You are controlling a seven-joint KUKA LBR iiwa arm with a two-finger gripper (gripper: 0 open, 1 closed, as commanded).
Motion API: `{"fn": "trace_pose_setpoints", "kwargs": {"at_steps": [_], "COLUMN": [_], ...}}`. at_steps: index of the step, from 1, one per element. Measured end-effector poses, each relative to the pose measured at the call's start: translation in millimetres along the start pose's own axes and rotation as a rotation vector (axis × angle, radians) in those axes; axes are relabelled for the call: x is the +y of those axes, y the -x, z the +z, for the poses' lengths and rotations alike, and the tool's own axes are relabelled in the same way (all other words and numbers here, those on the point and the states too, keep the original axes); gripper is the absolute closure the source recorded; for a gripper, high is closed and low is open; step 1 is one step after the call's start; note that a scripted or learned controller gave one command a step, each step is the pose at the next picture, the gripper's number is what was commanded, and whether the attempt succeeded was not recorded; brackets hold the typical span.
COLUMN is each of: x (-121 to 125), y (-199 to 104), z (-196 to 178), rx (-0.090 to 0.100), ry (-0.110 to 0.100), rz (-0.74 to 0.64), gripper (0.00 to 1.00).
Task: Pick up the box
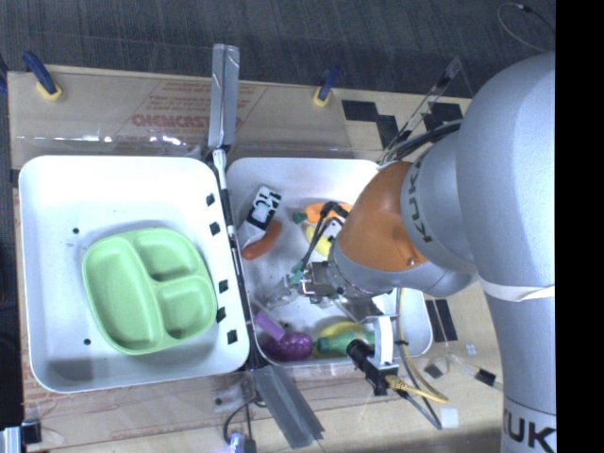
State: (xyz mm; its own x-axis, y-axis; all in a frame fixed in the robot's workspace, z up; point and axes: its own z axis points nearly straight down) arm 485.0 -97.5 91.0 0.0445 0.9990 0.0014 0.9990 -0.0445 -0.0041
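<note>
Box (263, 207): small, black and white, in the right bin (283, 170), upper left corner, touching a reddish sausage-shaped item (261, 243). Long axis runs roughly up-down in view, tilted slightly. Tool (316, 281): hangs mid-bin, well right of box; finger state cannot be told. Advice: shift left, align across the short sides, descend squarely.

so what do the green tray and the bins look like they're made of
The green tray looks like moulded plastic with a matte finish: one even pale green, soft rounded dividers, no sharp glints. The left bin and the right bin look like thin white plastic, smooth and slightly glossy, with rounded corners and rolled rims. The view cannot settle the exact material.
</note>
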Motion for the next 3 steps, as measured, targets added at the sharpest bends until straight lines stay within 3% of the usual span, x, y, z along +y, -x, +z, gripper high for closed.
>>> {"fn": "trace_pose_setpoints", "kwargs": {"at_steps": [1, 2, 3], "x": [0.0, 0.1, -8.0], "y": [0.4, 0.3, 0.8], "z": [-9.5, -9.5, -0.6], "rx": [0.0, 0.0, 0.001], "ry": [-0.001, -0.001, 0.002], "rz": [-0.004, -0.004, -0.05], "gripper": [1.0, 0.0, 0.0]}}
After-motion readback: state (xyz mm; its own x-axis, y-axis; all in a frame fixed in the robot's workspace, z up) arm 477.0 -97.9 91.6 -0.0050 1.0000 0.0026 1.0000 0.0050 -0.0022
